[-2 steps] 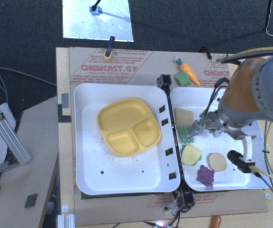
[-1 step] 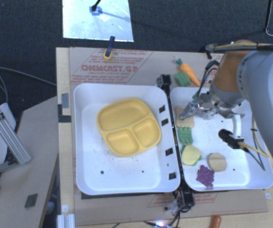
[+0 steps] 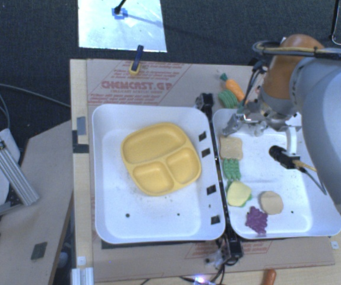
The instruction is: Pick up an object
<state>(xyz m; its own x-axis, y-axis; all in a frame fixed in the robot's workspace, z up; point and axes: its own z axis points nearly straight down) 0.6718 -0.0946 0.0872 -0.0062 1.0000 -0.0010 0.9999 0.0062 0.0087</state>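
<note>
Right bin: arm hides much; end effector grip state unreadable.

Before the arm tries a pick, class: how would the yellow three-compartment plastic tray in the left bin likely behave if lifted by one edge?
The yellow three-compartment plastic tray looks moulded and thin, so probably stiff and light. Being wide and flat, it would likely tilt when gripped at one rim. Its smooth surface may be slippery.

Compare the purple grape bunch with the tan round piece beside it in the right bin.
Colour: the purple grape bunch is dark violet, while the tan round piece is pale beige.
Surface: the grapes look knobbly and clustered; the tan piece looks smooth.
Place: the grapes lie nearer the front wall of the right bin; the tan piece sits just behind them, to the right.
Both are small and lie loose on the bin floor.
</note>
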